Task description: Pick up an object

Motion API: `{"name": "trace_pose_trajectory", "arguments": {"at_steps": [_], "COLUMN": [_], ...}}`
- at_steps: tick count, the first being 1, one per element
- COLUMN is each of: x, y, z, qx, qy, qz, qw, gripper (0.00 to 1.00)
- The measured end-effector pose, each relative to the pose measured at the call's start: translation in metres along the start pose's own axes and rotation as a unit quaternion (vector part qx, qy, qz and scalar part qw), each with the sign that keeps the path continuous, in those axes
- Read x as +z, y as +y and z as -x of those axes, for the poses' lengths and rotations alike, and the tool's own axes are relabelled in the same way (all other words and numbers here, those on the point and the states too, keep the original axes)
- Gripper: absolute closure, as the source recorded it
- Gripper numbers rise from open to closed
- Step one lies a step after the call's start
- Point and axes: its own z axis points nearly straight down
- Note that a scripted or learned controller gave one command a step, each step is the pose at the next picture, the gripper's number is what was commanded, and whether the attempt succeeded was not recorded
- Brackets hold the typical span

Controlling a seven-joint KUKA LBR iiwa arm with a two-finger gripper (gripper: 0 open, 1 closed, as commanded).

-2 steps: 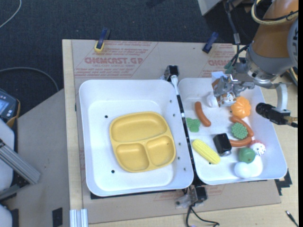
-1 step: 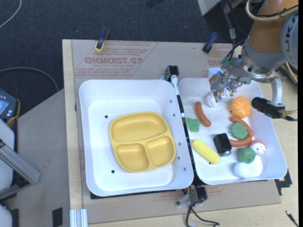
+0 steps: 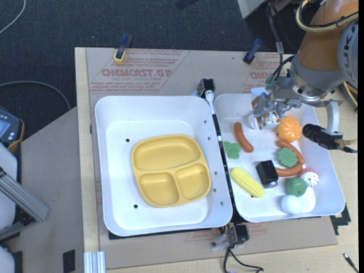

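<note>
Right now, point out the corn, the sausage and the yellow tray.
corn [image 3: 247,182], camera view, middle of the cob.
sausage [image 3: 243,137], camera view, middle of its length.
yellow tray [image 3: 166,152], camera view, floor of its large compartment.

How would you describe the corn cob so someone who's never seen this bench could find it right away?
Look at the right-hand white bin, the one crowded with toy food, not the one holding the yellow divided tray. Near its lower left lies the corn cob, tilted, just left of a small black block. It is the only yellow, bumpy, elongated piece there; the sausage above it is smooth and reddish.
</note>
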Motion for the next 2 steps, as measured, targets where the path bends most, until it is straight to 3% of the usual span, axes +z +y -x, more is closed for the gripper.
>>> {"name": "trace_pose_trajectory", "arguments": {"at_steps": [2], "x": [-0.0157], "y": [0.008], "z": [-0.0081], "qx": [-0.001], "qy": [-0.001], "qz": [0.004], "qw": [1.0], "gripper": [1.0]}}
